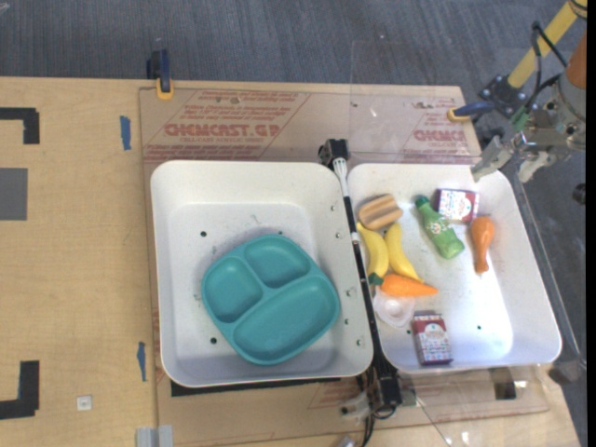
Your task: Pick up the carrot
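**Mia:** Has the robot got the carrot (408, 287) yet?

**Ben:** No. The carrot lies flat in the right bin (531, 333), near the middle. Its pointy end faces right. Nothing holds it.

**Mia:** What is next to it?

**Ben:** Two bananas (388, 250) sit just above it, and the carrot's fat end touches the tip of one. A white round thing (392, 310) is right under it. A small red box (431, 336) is close by, lower down.

**Mia:** Where is the gripper (510, 156)?

**Ben:** Up at the top right corner of that bin, over the rim. It is well away from the carrot. A green bottle (440, 228) and a chicken leg (480, 240) lie between them.

**Mia:** Are its jaws open?

**Ben:** They look spread apart, and I see nothing between them. It is small and a bit blurry, though.

**Mia:** So what is done?

**Ben:** I think nothing much. The arm is only near the bin.

**Mia:** And what is left?

**Ben:** Almost all of it. It must go over the carrot, come down, close on it, and lift. The bananas are very close, so it needs care there.

**Mia:** And the other bin?

**Ben:** The left bin (177, 250) has a teal plate (270, 298). It is not part of this job.
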### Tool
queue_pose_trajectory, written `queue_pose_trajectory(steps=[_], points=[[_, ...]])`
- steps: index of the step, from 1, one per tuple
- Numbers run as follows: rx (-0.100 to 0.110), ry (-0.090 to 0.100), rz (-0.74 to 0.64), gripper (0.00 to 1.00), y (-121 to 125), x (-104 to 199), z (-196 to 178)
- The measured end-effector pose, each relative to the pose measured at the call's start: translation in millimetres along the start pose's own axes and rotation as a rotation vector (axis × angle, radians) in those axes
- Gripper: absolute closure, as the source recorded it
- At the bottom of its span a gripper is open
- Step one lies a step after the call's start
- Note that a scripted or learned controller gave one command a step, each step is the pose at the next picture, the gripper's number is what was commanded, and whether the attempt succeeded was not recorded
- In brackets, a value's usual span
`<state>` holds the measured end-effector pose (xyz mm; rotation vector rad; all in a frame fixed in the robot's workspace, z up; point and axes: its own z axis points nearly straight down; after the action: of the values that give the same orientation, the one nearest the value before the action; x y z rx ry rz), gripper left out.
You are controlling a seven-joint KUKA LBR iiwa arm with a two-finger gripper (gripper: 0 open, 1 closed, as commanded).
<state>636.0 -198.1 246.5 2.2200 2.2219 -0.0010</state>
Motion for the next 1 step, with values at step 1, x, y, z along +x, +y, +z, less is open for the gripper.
queue_pose_trajectory(steps=[1], points=[[0.011,0.016,-0.013,0.00,-11.8,-17.5,138.8]])
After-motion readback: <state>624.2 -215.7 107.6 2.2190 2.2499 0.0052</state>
